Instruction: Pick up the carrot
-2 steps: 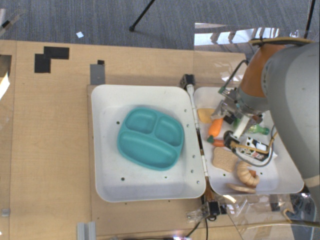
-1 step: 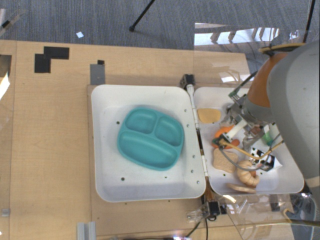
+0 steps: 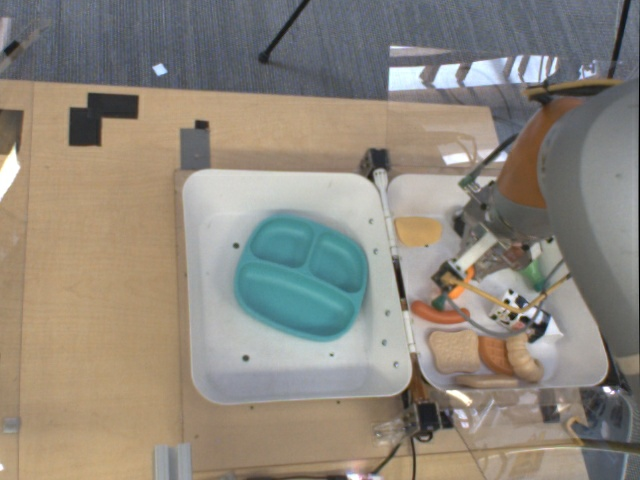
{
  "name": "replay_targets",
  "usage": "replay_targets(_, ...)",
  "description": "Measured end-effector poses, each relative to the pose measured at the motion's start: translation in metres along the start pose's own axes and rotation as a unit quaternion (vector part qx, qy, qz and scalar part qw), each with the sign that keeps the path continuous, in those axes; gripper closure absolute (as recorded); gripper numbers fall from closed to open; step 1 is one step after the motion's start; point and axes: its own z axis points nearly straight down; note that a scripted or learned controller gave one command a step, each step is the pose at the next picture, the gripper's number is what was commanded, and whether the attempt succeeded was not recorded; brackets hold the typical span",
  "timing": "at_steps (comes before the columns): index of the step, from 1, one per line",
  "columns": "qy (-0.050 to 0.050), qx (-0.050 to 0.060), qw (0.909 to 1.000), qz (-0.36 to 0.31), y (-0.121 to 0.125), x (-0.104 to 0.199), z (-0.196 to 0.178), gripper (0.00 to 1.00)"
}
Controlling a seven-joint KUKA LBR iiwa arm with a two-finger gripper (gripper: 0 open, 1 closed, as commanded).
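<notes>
We see the gripper [image 3: 447, 286] lowered into the right bin [image 3: 580, 368], its tip just above the carrot [image 3: 439, 313], which lies near that bin's left wall. We cannot tell how the gripper is set. Just below the carrot sits a bread slice [image 3: 453, 351], with a yellow chip-like piece [image 3: 417, 231] farther up. The left bin [image 3: 215, 368] on the tabletop [image 3: 90, 298] holds a teal divided plate [image 3: 301, 276].

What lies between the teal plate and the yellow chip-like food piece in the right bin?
In the camera view, the adjoining bin walls lie between the teal plate and the yellow food piece, plus bare white bin floor on each side.
</notes>
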Motion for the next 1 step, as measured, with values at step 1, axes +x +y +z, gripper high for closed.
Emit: replay_targets(1, -0.003, 0.003, 0.9951, 0.099, -0.0894, -0.0082, -0.0866, 1.00)
